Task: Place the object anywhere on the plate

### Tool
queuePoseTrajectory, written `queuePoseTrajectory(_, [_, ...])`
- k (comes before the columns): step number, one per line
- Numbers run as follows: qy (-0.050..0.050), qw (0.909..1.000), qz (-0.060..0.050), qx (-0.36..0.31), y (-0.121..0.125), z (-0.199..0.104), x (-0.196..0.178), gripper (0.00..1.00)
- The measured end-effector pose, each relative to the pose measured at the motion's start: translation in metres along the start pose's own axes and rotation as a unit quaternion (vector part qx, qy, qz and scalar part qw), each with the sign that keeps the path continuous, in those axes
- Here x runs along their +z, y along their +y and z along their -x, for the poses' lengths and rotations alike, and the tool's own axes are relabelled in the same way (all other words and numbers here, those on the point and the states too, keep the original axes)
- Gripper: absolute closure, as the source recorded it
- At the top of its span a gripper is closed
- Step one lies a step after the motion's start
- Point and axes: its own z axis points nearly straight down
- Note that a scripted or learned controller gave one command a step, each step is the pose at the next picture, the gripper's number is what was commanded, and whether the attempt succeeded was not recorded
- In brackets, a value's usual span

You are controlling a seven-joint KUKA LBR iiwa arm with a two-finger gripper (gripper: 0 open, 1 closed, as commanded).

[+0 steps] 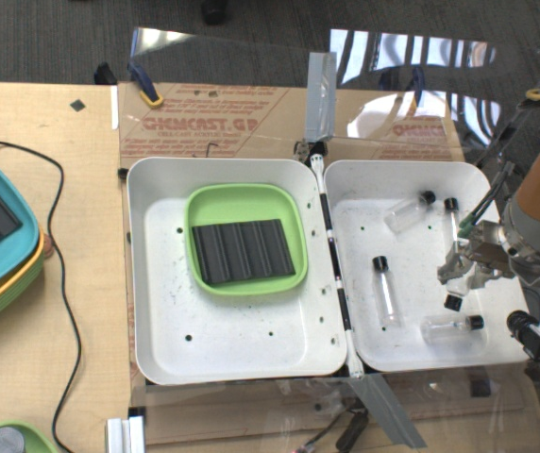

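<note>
Item: clear plastic vials with black caps [382,291], lying loose in the white right-hand bin [412,343] at centre right; claw [459,274] low among them, its state indeterminable; advise a square, centred grip before carrying to the green square plate [294,206], centre-left.

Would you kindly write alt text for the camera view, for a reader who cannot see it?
A grey robot arm's claw reaches from the right into the right white bin, where several clear vials with black caps lie scattered. The left white bin holds a green plate with a dark ribbed insert.
</note>
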Motion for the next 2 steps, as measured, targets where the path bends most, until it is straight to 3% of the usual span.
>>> queuePoseTrajectory(1, [0.000, 1.0000, 0.000, 0.000, 0.000, 0.000, 0.000, 0.00])
queuePoseTrajectory(2, [-0.001, 0.9855, -0.001, 0.169, 0.007, 0.028, -0.045, 0.00])
